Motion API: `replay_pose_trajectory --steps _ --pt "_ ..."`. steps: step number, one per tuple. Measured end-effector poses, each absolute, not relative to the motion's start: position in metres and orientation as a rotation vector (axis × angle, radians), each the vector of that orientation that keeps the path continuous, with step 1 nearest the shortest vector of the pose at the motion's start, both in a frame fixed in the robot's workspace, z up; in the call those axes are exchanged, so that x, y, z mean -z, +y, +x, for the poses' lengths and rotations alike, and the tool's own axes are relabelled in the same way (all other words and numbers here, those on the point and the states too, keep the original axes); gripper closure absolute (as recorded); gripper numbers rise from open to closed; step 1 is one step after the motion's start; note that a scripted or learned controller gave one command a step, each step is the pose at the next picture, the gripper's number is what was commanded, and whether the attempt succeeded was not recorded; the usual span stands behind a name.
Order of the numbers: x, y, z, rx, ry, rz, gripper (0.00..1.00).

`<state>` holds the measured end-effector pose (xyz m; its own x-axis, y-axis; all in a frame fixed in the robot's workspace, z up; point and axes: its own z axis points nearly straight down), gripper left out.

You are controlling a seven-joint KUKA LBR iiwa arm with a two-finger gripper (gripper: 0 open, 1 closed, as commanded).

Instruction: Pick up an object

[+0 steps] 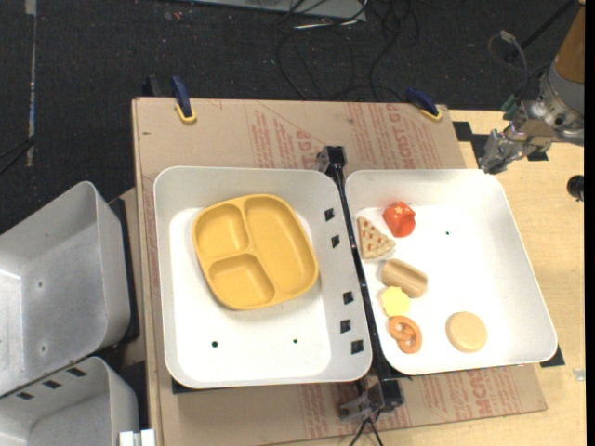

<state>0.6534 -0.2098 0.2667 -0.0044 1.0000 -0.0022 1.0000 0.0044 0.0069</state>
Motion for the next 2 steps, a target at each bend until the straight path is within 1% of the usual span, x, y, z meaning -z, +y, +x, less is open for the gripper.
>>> replay_pose_trajectory --steps 1,2 --pt "-0.250 -0.157 0.650 0.000 2.231 2.215 1.00" --pt "-0.248 -0.097 0.657 -0.001 2.232 2.213 1.00"
